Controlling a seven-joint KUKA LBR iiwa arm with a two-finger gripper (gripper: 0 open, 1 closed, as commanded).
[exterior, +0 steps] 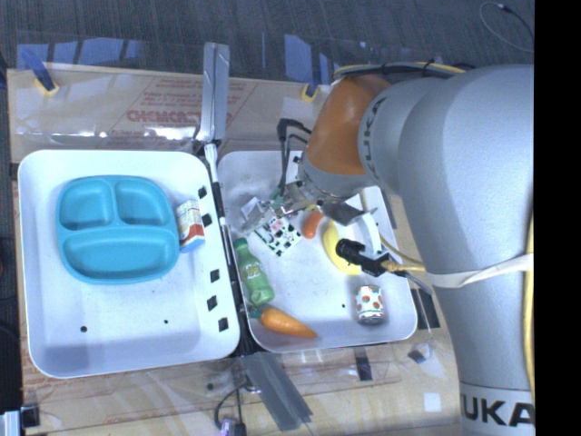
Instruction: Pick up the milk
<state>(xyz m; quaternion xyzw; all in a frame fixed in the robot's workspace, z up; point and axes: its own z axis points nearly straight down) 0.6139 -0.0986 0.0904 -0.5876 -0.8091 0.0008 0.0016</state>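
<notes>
The milk (189,222) is a small white carton with red print. It lies in the left bin (109,339), against the right rim of the blue divided plate (116,227). My gripper (265,213) is in the right bin (313,289), low over its upper left part, just above a checkered black-and-white item (280,235). The divider between the bins separates the gripper from the milk, which lies about a hand's width to its left. Nothing is seen held.
The right bin also holds a green bottle (255,277), a carrot (287,322) at the front, a small orange piece (311,224), a yellow banana (341,249) and a small spotted can (369,304). The arm covers the bin's right side.
</notes>
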